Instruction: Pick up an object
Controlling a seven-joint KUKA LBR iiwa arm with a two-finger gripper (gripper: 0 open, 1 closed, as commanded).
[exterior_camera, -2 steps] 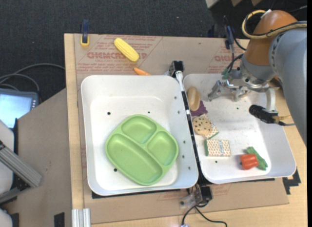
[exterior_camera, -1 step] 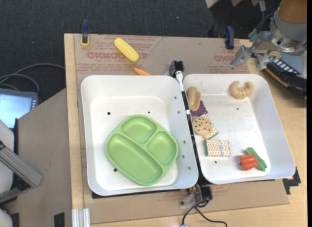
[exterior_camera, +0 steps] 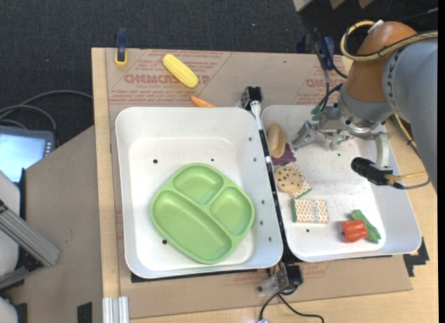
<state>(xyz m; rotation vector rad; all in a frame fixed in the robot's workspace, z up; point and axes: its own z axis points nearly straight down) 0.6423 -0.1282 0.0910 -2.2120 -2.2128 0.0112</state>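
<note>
The pincer [exterior_camera: 325,133] hangs over the back of the right bin [exterior_camera: 396,242], and honestly I can't tell how it's set, the wrist hides too much from this angle. Nothing visibly in it.

Room-wise: the right bin's middle is open white floor, with most stuff hugging its left wall next to the divider. There's a brownish bread-roll-looking thing [exterior_camera: 277,137] by that wall, just beside the pincer, then a cookie [exterior_camera: 287,178] below it, then a patterned cracker square [exterior_camera: 310,210]. A red pepper with a green stem [exterior_camera: 358,228] sits near the front right corner, well apart from the rest. So four items there.

Left bin [exterior_camera: 139,134] has one green divided plate [exterior_camera: 201,212], three compartments, toward the front; the back half is bare.

Outside the bins on the cardboard: one corn cob [exterior_camera: 180,70] and one small orange bit [exterior_camera: 201,102] at the left bin's back rim.
</note>
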